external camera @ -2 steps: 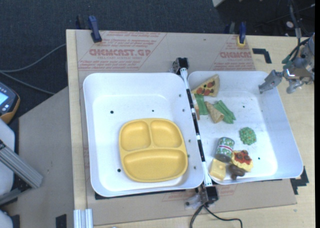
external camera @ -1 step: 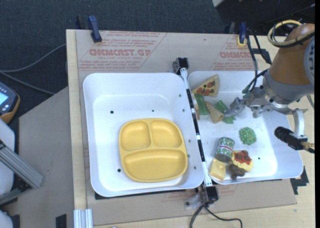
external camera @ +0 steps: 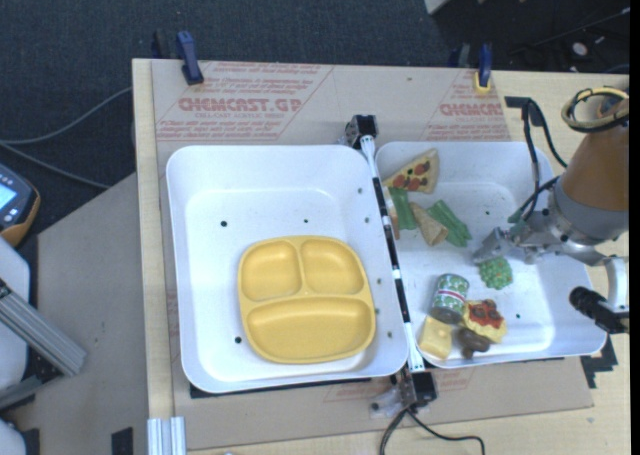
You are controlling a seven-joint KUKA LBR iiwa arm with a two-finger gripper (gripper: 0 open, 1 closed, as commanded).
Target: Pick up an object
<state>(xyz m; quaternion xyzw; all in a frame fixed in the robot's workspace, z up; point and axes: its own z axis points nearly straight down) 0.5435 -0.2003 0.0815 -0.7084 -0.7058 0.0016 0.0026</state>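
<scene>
Worktop (external camera: 250, 103) carries 2 white bins side by side. Left bin (external camera: 200, 193): 1 yellow 3-compartment plate (external camera: 305, 298), toward its front edge. Right bin (external camera: 520, 333): pizza slice (external camera: 415, 175) at back-left corner, green pieces (external camera: 445, 221) and a tan wedge (external camera: 430, 228) just in front of it, small can (external camera: 450, 293) mid-bin, yellow block (external camera: 436, 336) and red-topped item (external camera: 483, 321) near front edge. Tool (external camera: 497, 246) low over right bin's right side, just above the broccoli (external camera: 495, 271). Can't tell contact.
</scene>
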